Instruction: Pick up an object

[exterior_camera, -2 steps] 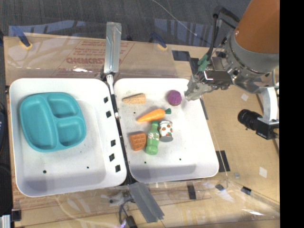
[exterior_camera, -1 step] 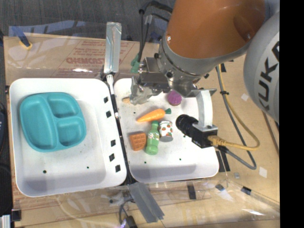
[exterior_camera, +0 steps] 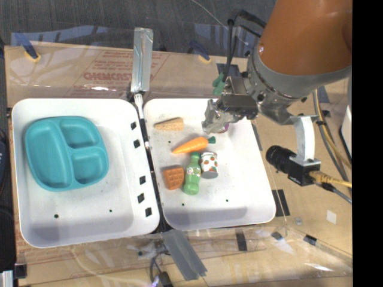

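Note:
My gripper (exterior_camera: 216, 123) hangs over the upper middle of the right bin (exterior_camera: 245, 184), just above and to the right of the toy carrot (exterior_camera: 190, 145). A small purplish patch shows at its tip, and I cannot make out what it is. In the same bin a tan bread stick (exterior_camera: 169, 124) lies to the gripper's left. Below the carrot sit a small can with a white label (exterior_camera: 208, 164), a green bottle (exterior_camera: 192, 180) and an orange waffle square (exterior_camera: 174, 177), close together.
The left bin (exterior_camera: 84, 220) holds a teal divided tray (exterior_camera: 66, 151). A ridge (exterior_camera: 145, 160) separates the two bins. A black cylinder on a white bracket (exterior_camera: 293, 160) sticks out beside the right bin's right wall. The arm's orange band (exterior_camera: 308, 23) looms over the upper right.

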Robot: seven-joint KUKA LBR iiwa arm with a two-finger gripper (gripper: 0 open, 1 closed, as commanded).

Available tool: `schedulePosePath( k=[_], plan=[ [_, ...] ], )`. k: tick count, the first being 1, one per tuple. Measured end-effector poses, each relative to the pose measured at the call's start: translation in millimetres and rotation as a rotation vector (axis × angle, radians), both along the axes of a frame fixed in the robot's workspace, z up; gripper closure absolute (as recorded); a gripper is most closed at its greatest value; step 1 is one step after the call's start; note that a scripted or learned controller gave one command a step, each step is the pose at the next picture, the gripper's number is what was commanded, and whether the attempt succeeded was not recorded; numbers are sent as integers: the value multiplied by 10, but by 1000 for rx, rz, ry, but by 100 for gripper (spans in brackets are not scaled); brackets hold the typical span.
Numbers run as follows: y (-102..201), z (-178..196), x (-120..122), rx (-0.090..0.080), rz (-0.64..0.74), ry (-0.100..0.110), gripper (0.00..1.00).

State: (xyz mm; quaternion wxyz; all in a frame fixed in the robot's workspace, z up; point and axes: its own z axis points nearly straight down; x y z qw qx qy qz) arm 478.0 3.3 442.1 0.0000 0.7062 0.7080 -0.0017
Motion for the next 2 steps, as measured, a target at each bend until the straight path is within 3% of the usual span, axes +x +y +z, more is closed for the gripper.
schedulePosePath(
  k=[1,2],
  plan=[
    [1429,-135,-24,3,11,1,100],
    [1086,6,-1,3,4,-5,100]
  ],
)
